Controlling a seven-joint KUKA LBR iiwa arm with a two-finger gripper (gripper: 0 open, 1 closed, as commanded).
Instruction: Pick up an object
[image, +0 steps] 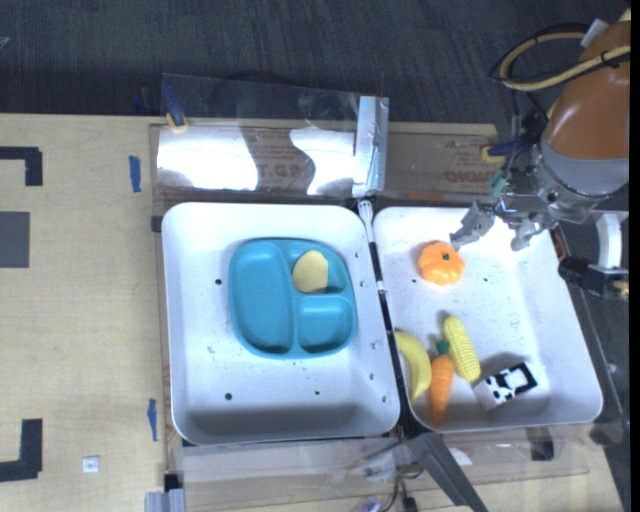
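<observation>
Toys lay scattered in the right bin (560, 300), and none of them was between my fingers. My gripper (497, 229) hung over the far part of that bin, its two fingers spread apart and grasping nothing. One finger (474, 225) pointed down toward the left, the other (524, 236) stood a little to its right. My arm (590, 130), with its orange band, reached in from the right edge above the bin.

Closest to me was a small orange pumpkin (441, 262), sitting upright on the white floor just below and to the left of my left fingertip, near it but not touching as far as I could tell. Nearer the front of the same bin lay a cluster: a yellow banana (414, 362) curved along the left wall, an orange carrot (440, 383) beside it with its green top pointing away from the front, and a yellow corn cob (461, 347) slanting against the carrot's upper end. Just to their right, near the front wall, lay a small black-and-white toy (508, 383); I could not tell what it was.

The left bin (200, 330) held a blue divided plate (270, 300). A pale yellow lemon (311, 270) rested in its upper right compartment. Both bins sat side by side, their inner rims touching, on a light wooden bench (70, 330).
</observation>
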